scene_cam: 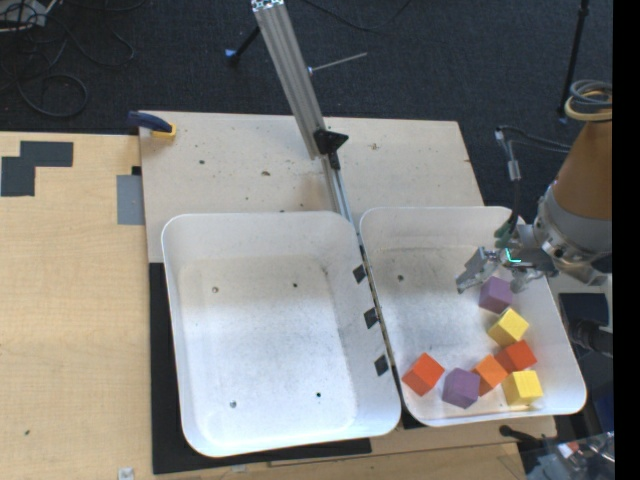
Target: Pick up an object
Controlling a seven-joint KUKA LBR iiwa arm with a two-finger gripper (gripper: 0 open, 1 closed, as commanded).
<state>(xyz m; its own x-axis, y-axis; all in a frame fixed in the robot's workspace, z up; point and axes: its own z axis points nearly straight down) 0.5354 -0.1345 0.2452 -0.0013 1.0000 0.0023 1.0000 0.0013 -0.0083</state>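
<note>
Arm (pixel 588 183) comes in from 3 o'clock, orange band above the wrist, gripper (pixel 492 272) hanging over the upper-middle of the right bin (pixel 440 230). Fingers (pixel 472 274) look spread, nothing visibly between them, so released, no grasp. A purple cube (pixel 496 294) sits just at the gripper's 5 o'clock, right under the fingertip area; can't tell if it's touching. Rest of the blocks cluster toward the bin's 5 o'clock corner: yellow cube (pixel 510 325) just below the purple one, red cube (pixel 519 355) below that, orange cube (pixel 490 371) beside it at 8 o'clock, second yellow cube (pixel 523 387) near the bin's lower rim, second purple cube (pixel 461 388) at 9 o'clock of the orange one, and a red-orange cube (pixel 424 373) furthest toward 9 o'clock, slightly apart from the pile. Left bin (pixel 190 268) sits edge to edge with the right one. Aluminium rail (pixel 293 68) slants up toward 12 o'clock from the seam between the bins.
</note>
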